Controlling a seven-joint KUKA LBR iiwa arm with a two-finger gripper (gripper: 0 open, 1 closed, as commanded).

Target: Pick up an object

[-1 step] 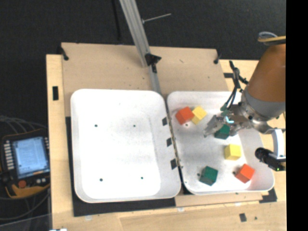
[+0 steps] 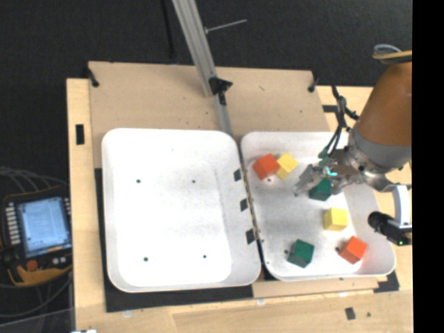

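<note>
The right bin [image 2: 274,207] holds several small blocks: an orange one [image 2: 265,166] and a yellow one [image 2: 286,165] at its far left, a yellow one [image 2: 335,218] in the middle, a green one [image 2: 301,252] near the front and an orange one [image 2: 352,249] at the front right. My gripper [image 2: 316,182] hangs low over the middle of this bin, reaching in from the right. A dark green block [image 2: 320,190] sits right at its tip, partly covered by it. Whether that block is gripped is hidden.
The left bin [image 2: 173,207] lies beside the right one, with a row of black clips [image 2: 244,203] along the divide. A slanted metal pole [image 2: 198,40] rises behind the bins. A handheld control pendant [image 2: 38,227] sits off the bench at the left.
</note>
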